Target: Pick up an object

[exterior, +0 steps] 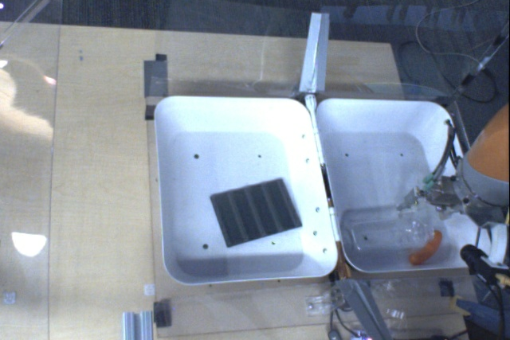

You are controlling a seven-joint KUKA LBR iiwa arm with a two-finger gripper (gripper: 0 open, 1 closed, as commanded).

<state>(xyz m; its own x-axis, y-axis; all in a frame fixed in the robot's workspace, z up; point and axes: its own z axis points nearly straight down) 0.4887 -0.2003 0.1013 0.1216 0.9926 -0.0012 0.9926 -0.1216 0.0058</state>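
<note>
Down in the right bin (374, 123), the gripper (416, 201) hovers — finger state unclear. Just below-right lies an orange object (425, 248) — apart from the gripper.

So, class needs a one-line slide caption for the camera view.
Arm's gripper reaches into the right bin beside a small orange object; a dark ridged mat lies in the left bin.

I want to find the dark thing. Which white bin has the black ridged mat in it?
The left bin. The black ridged mat lies flat in it; the right bin holds an orange object near the claw.
</note>
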